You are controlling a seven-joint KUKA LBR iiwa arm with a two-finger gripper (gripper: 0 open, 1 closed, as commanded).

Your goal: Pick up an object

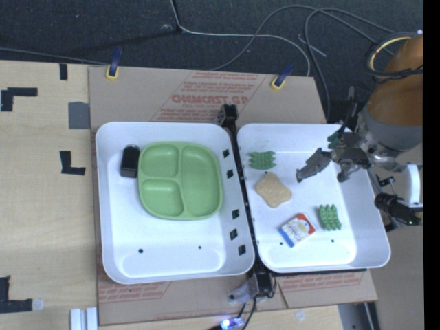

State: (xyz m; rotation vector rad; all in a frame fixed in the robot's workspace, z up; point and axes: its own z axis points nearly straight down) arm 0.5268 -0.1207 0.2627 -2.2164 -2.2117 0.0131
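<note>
Lying in the right-hand shallow white bin point(357, 249) are four loose things: a tan, rounded sponge-like piece point(273, 190) near the bin's middle left, a green ridged toy block point(261, 159) just above it, a second small green ridged block point(329, 216) lower right, and a small white packet with red and blue print point(297, 229) near the front edge. None of them touches another. The two-finger pincer point(326, 167) hangs over the upper right part of this bin, above the bare white floor, to the right of the tan piece and above the lower green block. Its dark fingers are spread apart, released, with nothing between them. Behind it the grey arm with the orange band point(395, 98) comes in from the right side.

In the left-hand white bin point(110, 205) a light green plastic plate with three compartments point(181, 181) sits in the upper middle, and a small black rectangular block point(129, 161) lies just beside the plate's left rim. Both bins rest on a sheet of brown cardboard with red print point(206, 95) spread over the pale wooden tabletop point(41, 205), and thin grey cables point(275, 33) run across the dark floor beyond
</note>
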